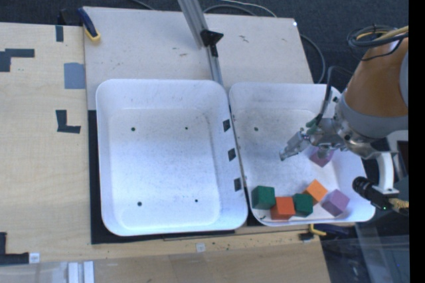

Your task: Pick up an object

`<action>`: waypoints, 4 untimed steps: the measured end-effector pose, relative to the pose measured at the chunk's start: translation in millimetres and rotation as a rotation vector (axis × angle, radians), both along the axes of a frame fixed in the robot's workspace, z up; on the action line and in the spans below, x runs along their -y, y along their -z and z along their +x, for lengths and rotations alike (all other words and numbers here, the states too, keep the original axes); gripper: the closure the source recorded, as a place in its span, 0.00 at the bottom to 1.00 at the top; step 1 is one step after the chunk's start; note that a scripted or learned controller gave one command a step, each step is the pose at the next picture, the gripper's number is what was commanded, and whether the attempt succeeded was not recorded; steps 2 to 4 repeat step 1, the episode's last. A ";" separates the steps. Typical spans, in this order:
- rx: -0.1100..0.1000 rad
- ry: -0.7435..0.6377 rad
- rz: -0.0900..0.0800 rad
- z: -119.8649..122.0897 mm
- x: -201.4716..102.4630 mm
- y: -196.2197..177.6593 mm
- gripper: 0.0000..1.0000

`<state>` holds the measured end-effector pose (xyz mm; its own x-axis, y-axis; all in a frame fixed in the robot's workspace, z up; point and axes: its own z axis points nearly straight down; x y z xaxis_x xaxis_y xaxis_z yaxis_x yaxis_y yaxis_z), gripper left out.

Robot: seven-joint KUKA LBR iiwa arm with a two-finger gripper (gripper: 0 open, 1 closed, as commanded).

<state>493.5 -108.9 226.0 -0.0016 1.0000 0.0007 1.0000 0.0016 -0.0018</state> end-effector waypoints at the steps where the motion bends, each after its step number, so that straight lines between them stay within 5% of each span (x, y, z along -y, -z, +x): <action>1: 0.002 0.006 -0.005 17.3 79.3 -10.9 0.00; 4: 0.002 0.006 -0.005 17.3 79.3 -10.9 0.00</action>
